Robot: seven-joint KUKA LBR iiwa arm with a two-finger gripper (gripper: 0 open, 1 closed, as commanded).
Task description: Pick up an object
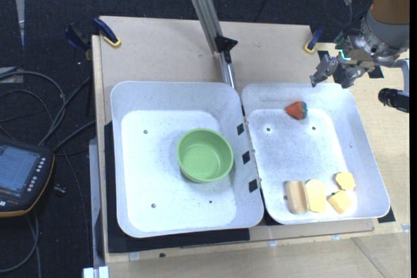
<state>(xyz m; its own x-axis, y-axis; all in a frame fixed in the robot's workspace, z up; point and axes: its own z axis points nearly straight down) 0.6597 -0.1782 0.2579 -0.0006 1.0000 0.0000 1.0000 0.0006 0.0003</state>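
A small red strawberry-like object lies at the back of the right bin. Near that bin's front right corner lie a tan roll, a pale yellow piece and two yellow chunks. A green bowl stands in the middle of the left bin. My gripper hangs above the back right edge of the right bin, to the upper right of the red object, with its dark fingers apart and nothing between them.
A slanted metal pole runs down to the gap between the two bins at the back. Clamps sit at the bench's back corners. A handheld pendant lies off the bench to the left.
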